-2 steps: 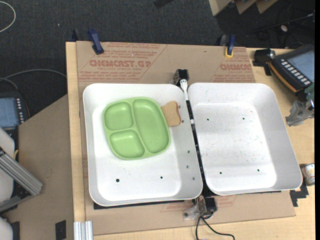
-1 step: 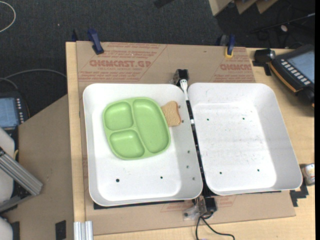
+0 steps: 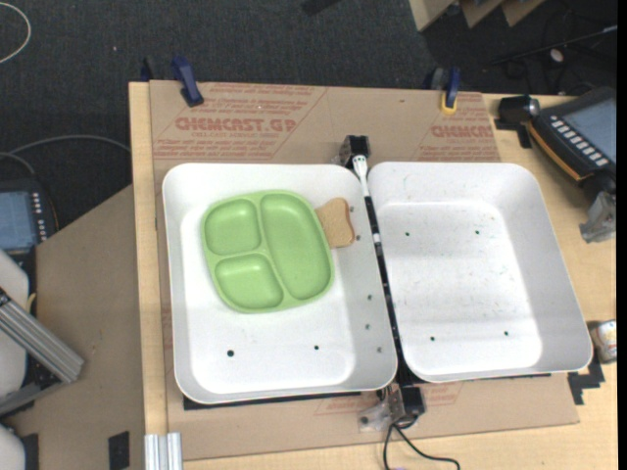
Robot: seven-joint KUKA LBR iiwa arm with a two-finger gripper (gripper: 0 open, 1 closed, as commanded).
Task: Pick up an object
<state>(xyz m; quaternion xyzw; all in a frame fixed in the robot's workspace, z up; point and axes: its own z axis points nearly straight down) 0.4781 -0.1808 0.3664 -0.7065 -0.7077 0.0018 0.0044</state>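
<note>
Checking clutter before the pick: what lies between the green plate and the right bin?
In the camera view, a tan block touches the green plate; past it, the left bin floor, then the right bin.

A dark grey carpet floor (image 3: 196, 23) surrounds the tabletop (image 3: 147, 292), whose brown cardboard sheet (image 3: 294, 116) is clamped at its far edge. Cables (image 3: 59, 150) trail across the floor at left, under even light.

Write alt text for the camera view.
A light green plastic divided plate lies in the left shallow white bin, with a small tan flat piece touching its right edge. The right shallow white bin sits beside it on a cardboard-covered bench.
</note>
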